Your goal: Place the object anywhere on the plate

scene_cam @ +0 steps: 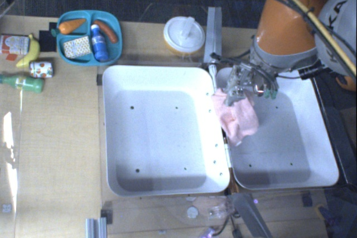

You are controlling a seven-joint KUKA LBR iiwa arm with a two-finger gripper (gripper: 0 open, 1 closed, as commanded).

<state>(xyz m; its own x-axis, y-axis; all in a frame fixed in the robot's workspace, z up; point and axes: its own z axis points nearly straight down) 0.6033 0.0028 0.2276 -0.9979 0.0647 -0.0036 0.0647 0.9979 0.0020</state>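
A crumpled pink cloth (241, 119) sits at the left side of the right bin (290, 159), and its left edge overlaps the rim between the two bins. My gripper (241, 88) is directly over the cloth's upper end and meets it there. The wrist hides the contact, so a grasp cannot be confirmed. The blue divided plate (113, 27) stands on the bench at the far left, beyond the left bin. It holds a carrot, a blue bottle, a sausage-like piece and a small patterned packet.
The left bin (159, 131) lies between the cloth and the plate. A white lidded cup (184, 34) stands behind the bins beside a grey metal post (213, 30). A banana, a small can, a green bottle and a carton lie on the bench at the far left (25, 61).
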